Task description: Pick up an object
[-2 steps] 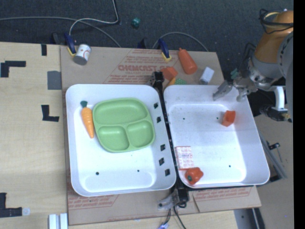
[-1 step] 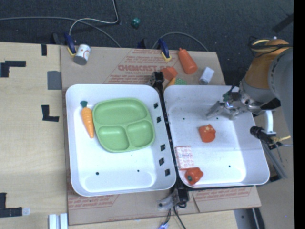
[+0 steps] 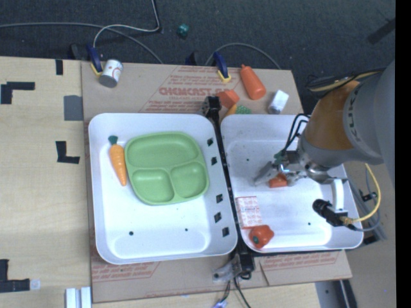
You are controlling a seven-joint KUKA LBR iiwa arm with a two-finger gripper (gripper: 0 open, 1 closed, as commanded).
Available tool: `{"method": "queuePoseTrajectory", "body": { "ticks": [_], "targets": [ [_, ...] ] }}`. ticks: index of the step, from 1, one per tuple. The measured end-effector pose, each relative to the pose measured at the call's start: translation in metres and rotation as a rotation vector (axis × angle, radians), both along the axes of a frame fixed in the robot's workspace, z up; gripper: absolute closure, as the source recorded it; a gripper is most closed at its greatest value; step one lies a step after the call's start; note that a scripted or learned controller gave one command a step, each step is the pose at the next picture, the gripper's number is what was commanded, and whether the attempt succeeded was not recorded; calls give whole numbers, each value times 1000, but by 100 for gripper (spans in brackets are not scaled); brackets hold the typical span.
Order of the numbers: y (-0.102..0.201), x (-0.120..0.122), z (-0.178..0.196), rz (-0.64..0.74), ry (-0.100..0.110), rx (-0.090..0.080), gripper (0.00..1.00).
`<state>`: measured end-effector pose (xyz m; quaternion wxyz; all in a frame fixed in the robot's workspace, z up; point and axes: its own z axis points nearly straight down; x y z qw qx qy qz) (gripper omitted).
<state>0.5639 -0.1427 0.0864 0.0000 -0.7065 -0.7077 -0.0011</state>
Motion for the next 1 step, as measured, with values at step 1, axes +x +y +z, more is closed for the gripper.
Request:
{"method": "queuePoseTrajectory", "body": {
  "ticks": [1],
  "targets": [
    [-1, 1, 10, 0, -3, -4, 100]
  ]
}}
